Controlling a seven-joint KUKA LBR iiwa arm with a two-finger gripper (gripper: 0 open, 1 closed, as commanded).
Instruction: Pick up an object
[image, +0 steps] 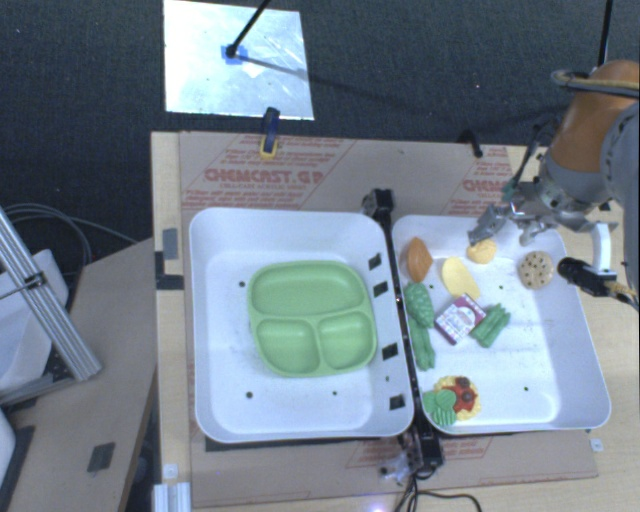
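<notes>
Reaching in from the right of the camera view, the arm (600, 120) brings its gripper (497, 222) low over the far part of the right bin (575, 370), just above a small yellow toy food piece (482, 251). That piece sits near the bin's far wall, between an orange-brown egg-shaped toy (418, 259) and a round cookie (535, 268). The jaws look slightly apart with nothing between them, though at this size the gap is hard to read.

Judging by its look, the yellow piece is light, stiff plastic with a smooth, rounded skin, so it may slip or roll out of a pinch; taking it across its narrow middle seems safest. It is squat, its longer axis running roughly left to right, with no clear pointed end.

Nearer the middle lie a pale yellow chip-shaped piece (460, 276), a small red-and-white box (459, 320) tilted against a green vegetable toy (491, 325), and a long green pod (420, 322) running along the bin's left wall. A toy salad plate (452, 399) rests at the near corner.

The left bin (225, 390) holds a green divided tray (310, 317), lying flat. Both bins rest on the tabletop (300, 165).
</notes>
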